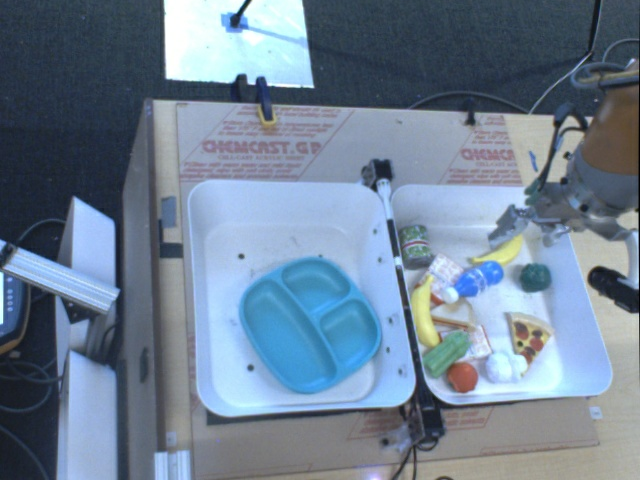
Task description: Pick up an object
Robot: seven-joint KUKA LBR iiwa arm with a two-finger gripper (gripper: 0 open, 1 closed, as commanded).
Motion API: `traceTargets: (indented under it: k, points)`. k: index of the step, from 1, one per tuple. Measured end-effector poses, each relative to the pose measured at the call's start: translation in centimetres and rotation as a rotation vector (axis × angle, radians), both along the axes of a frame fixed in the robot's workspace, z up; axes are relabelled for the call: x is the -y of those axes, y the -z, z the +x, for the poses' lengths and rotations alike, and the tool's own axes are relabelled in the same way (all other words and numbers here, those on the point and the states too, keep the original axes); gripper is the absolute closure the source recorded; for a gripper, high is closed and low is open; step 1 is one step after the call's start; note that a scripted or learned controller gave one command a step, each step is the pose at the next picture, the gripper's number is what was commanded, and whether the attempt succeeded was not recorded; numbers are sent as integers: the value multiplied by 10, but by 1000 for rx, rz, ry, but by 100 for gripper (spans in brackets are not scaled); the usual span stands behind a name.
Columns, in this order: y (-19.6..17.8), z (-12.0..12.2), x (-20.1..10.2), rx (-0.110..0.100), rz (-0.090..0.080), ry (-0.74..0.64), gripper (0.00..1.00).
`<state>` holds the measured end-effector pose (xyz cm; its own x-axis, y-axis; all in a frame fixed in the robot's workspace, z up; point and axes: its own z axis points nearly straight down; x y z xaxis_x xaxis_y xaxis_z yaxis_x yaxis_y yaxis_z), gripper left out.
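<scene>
While the arm reaches in from the right, its end effector point(527, 224) hangs over the right bin point(590, 313), just above a small banana point(500, 252); whether it is open or closed I cannot tell. Beside lie a bottle point(472, 280), pizza slice point(527, 336) and can point(414, 241). A blue tray point(308, 322) sits in the left bin point(215, 268).

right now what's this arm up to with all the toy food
The arm's claw hangs over the far end of the right bin, just above a small banana. Nothing is visibly gripped. The bin also holds a bigger banana, a blue bottle, a pizza slice and a tomato. The left bin holds a blue divided plate.
</scene>
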<state>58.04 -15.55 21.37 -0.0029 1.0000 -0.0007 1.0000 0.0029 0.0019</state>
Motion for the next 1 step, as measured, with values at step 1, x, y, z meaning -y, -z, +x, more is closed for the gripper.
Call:
traceTargets:
  k: [1]
  points:
    - [101,-81,-51,-4,2,2,0]
